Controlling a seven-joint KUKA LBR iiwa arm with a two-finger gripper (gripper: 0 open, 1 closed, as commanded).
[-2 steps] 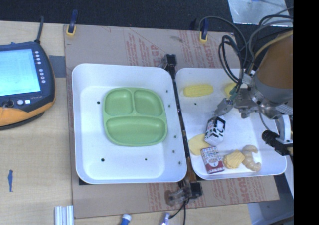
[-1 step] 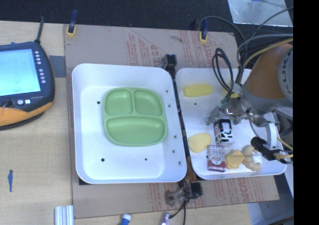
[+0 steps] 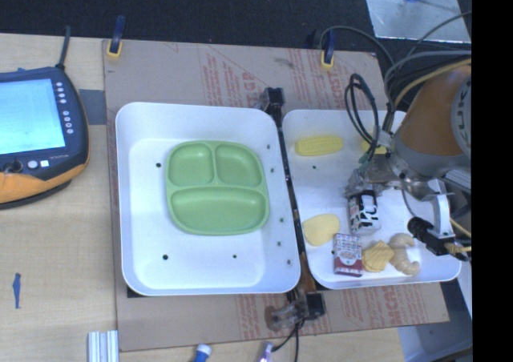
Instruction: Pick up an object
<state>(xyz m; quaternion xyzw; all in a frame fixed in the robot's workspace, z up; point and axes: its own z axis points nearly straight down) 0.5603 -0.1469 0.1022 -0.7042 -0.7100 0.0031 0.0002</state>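
Gripper [image 3: 365, 192] is hanging low in right bin [image 3: 321, 272], directly over black-and-white carton [image 3: 363, 215]; carton is standing below the wrist. Finger state: cannot tell.

fixed overhead camera, slanted down, both bins [image 3: 128, 192] framed

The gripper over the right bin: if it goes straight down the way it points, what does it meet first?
Most likely the black-and-white carton, which sits right at the gripper. Depth is unclear from this slanted view, so contact cannot be judged.
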